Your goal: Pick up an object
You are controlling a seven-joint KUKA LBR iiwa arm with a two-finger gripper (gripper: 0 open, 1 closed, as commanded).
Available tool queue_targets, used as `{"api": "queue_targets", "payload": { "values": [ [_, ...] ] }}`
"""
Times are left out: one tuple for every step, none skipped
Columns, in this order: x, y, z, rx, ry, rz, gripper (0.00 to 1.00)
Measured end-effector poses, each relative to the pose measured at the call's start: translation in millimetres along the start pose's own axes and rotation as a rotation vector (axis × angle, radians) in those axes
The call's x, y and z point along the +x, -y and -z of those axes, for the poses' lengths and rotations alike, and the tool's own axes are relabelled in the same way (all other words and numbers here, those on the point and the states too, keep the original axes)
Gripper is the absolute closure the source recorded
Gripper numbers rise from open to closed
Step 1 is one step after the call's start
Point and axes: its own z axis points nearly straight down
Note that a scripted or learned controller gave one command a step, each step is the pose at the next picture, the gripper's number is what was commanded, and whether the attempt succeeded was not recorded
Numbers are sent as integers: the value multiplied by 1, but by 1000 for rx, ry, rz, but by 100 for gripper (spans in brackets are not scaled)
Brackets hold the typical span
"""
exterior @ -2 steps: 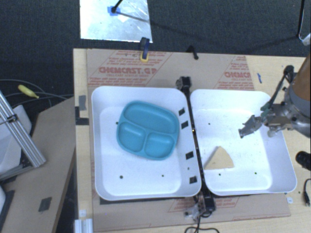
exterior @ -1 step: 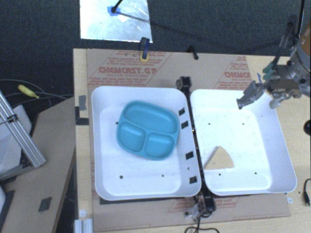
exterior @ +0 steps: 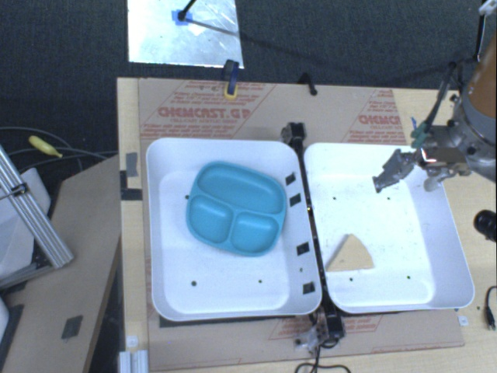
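Overhead view of the cardboard-covered desk (exterior: 202, 107), largest items first; all positions are given relative to the black hinge strip (exterior: 304, 216) that runs between the two bins.

Left of the strip sits the shallow white left bin (exterior: 167, 286), and in it, near the middle, a blue plastic divided plate with three compartments (exterior: 235, 207), lying flat. Right of the strip sits the shallow white right bin (exterior: 443, 270). The grey arm with its orange band (exterior: 477, 92) comes in over that bin's far right corner. The hand (exterior: 386, 180) hangs over the upper part of the right bin, about midway between the strip and the bin's right wall; I see nothing between its fingers, and at this resolution I cannot tell whether they are parted or together.

The smallest item, a flat tan triangular wedge (exterior: 351, 255), lies on the floor of the right bin just right of the strip and towards the near edge, apart from the walls.

I judge the wedge the nearer candidate for the pick. To do the step well I would bring the hand towards the strip and the near edge until it is centred over the wedge, turn the wrist so the fingers span its narrow width, and descend fully to the bin floor, since so thin a piece may slip out of a shallow grip.
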Motion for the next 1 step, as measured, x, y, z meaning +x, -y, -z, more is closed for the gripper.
{"api": "queue_targets", "payload": {
  "values": [
    [-12,0,-39,0,0,-1,0]
  ]
}}
